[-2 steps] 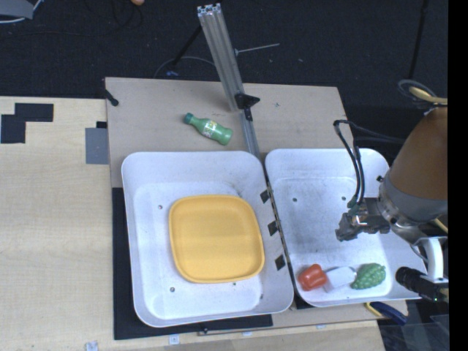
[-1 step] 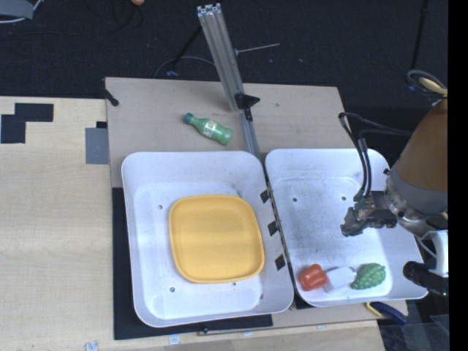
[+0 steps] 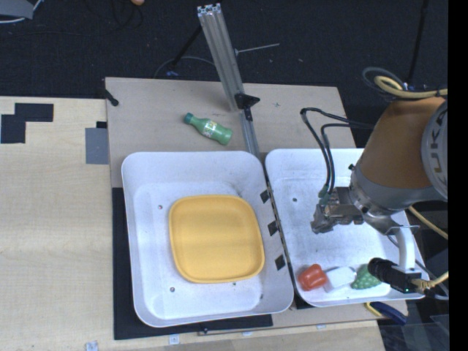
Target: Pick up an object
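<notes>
While the gripper (image 3: 324, 224) hangs over the right bin (image 3: 292, 178), I cannot tell its state. Near that bin's front edge lie a red pepper-like toy (image 3: 312, 276), a white object (image 3: 340, 277) and a green toy (image 3: 362, 278).

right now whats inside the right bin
In the right bin: a red pepper, a white block and green toy. The arm covers the bin's right part.
</notes>
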Controlling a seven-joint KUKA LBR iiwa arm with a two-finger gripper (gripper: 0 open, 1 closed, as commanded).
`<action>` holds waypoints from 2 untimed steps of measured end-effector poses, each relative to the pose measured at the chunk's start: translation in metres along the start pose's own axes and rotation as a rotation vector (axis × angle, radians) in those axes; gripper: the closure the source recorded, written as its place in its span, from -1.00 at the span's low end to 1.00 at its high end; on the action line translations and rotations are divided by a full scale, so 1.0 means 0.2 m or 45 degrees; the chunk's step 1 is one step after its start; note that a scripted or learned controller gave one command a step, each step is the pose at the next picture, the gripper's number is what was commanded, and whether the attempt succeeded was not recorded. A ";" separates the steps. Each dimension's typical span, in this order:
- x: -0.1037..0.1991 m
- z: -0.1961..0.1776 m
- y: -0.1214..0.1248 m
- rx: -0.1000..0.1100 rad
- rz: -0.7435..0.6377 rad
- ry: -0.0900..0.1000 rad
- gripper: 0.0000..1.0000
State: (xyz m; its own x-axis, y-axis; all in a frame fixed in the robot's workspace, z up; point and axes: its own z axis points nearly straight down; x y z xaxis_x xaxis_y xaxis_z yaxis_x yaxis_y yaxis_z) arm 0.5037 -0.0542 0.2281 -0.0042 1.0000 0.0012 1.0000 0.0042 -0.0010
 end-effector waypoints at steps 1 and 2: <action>0.25 0.05 0.05 0.001 0.001 -0.001 1.00; 0.51 -0.02 0.14 -0.001 0.001 -0.001 1.00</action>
